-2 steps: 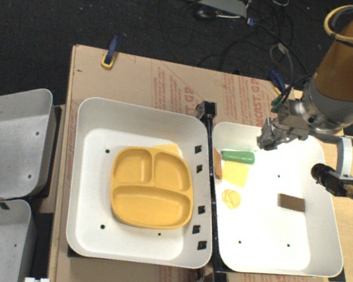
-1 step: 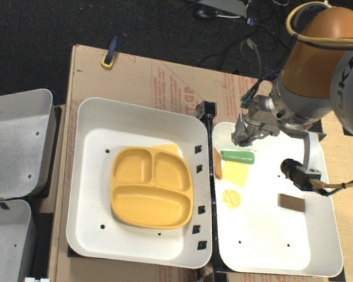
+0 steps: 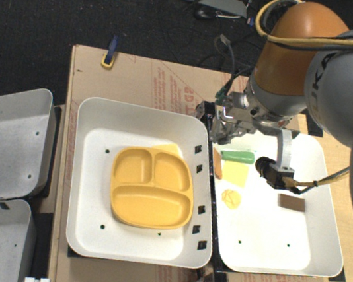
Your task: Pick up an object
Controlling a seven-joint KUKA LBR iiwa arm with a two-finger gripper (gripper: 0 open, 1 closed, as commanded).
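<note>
1 green marker (image 3: 237, 156) lies left-right beneath the claw (image 3: 226, 133).

A yellow divided tray (image 3: 152, 188) lay in the left bin (image 3: 87, 155). The gripper (image 3: 227, 127) hovered at the right bin's (image 3: 305, 252) eleven o'clock corner, above a green cylinder (image 3: 237, 156).

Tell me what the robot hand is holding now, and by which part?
It cannot be told. The hand is low over the right bin's upper-left corner, above the green object, and no grasp shows.

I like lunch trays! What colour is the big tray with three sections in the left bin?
The divided tray is yellow-orange all over, plain with no pattern. The camera view shows it clearly.
</note>
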